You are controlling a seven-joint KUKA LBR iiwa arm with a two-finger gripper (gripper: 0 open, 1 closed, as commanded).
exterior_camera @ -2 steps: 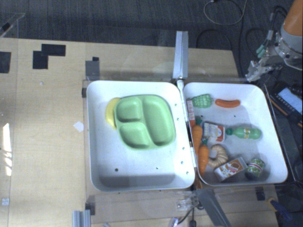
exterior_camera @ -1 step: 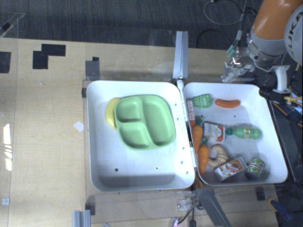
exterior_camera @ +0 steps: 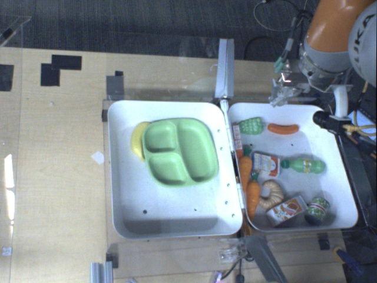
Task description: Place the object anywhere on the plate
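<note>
Camera view showed the arm (exterior_camera: 339,22) above the far edge of the right bin (exterior_camera: 347,184), with the end effector (exterior_camera: 283,90) hanging over that bin's far rim; I could not tell its state, as it was small and blurred. It touched nothing. The green plate (exterior_camera: 179,150) with three compartments lay in the left bin (exterior_camera: 123,211), over a yellow item (exterior_camera: 136,140) that showed at its left side. In the right bin lay a green corn-like toy (exterior_camera: 252,125), a sausage (exterior_camera: 283,129), a bottle (exterior_camera: 303,166), a carton (exterior_camera: 266,164), two carrots (exterior_camera: 245,170), a bread piece (exterior_camera: 272,192), a box (exterior_camera: 287,211) and a can (exterior_camera: 318,208). Both bins stood on the tabletop (exterior_camera: 53,175).
</note>
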